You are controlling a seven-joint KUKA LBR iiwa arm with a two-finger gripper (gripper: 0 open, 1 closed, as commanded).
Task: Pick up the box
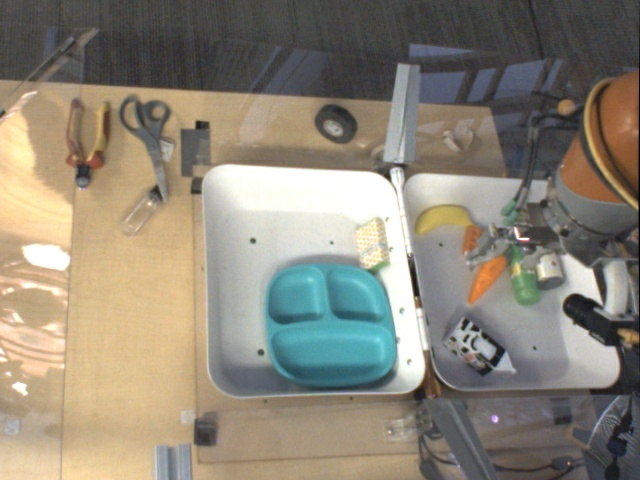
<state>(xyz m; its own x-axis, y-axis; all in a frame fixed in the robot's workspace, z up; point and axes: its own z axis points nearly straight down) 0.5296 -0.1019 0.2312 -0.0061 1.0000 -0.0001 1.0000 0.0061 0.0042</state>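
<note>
A small box [372,242] with a yellow-and-white checked pattern lies in the left bin [230,268], by its right wall and just above the teal tray. A black-and-white box [473,345] lies flat near the front of the right bin [560,368]. My gripper [510,236] hangs over the middle of the right bin, above an orange carrot [485,280] and a green object [525,284]. It stands well behind the black-and-white box and to the right of the checked one. I see nothing held in it.
A teal divided tray [330,326] takes up the front of the left bin. A yellow banana [442,218] lies at the back left of the right bin. Scissors [150,133], pliers [85,140] and a tape roll [336,123] lie on the bench behind.
</note>
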